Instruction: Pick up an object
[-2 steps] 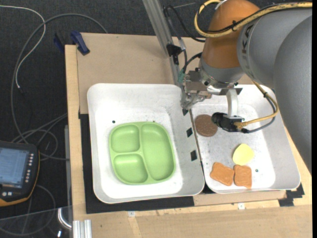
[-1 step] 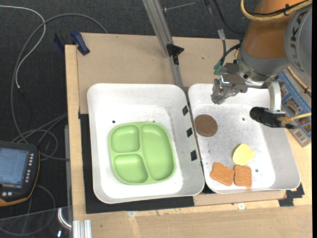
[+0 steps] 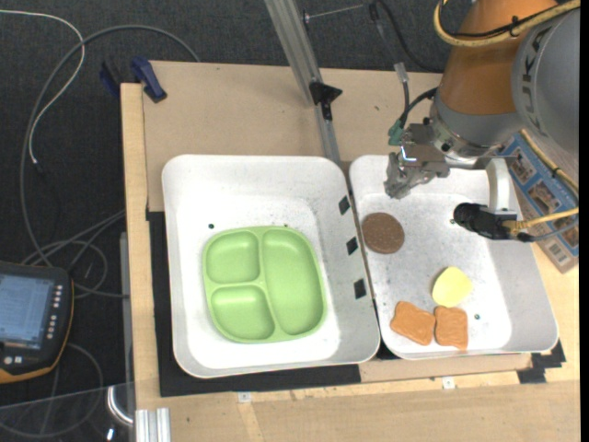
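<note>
The grey metal gripper (image 3: 402, 180) hangs from a wrist capped by a smooth orange band on the grey arm (image 3: 492, 53). It sits over the far-left corner of the right white bin (image 3: 504, 279), and from this slanted view I cannot tell whether it is released or clenched. Just in front of the gripper, a flat, dark brown round disc (image 3: 383, 233) with a matt, slightly grainy face lies on the floor of the bin near its left wall. Further towards the front, a pale yellow, smooth rounded lump (image 3: 452, 287) rests well apart from the disc. Beside it, near the front rim, are two orange, roughly square slabs with soft corners, the left orange slab (image 3: 413, 323) touching the right orange slab (image 3: 451, 328). These four pieces, all in the right bin, are the things on offer for picking. The bin itself is shallow moulded plastic with rounded corners and dark specks on its floor. Its twin, the left white bin (image 3: 239, 191), holds a glossy light green plastic plate (image 3: 265, 284) divided into three compartments. Both bins rest on a tan, board-like bench (image 3: 230, 109), and a slim aluminium pole (image 3: 293, 35) slants up from between them.
</note>
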